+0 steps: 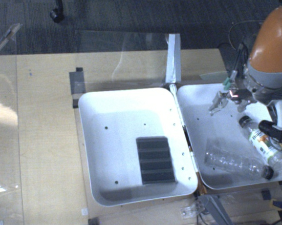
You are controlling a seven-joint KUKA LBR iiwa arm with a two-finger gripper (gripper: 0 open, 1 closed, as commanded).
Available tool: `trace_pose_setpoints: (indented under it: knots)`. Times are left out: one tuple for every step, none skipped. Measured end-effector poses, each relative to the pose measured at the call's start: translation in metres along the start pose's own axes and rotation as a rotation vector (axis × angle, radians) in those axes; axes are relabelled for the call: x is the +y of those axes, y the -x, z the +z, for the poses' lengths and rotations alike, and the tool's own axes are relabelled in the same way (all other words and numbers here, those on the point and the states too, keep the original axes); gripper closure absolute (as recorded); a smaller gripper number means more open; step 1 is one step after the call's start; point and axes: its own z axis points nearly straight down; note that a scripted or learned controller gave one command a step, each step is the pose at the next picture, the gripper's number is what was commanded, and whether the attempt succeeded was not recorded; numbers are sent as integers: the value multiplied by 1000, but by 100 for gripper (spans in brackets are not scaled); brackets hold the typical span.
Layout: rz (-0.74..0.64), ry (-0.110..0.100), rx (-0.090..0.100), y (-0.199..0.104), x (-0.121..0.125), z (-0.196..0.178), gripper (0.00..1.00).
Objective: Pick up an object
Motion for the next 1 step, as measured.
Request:
trace_pose_setpoints:
  knots:
    - [-141, 13, -2, 10, 2, 159, 0]
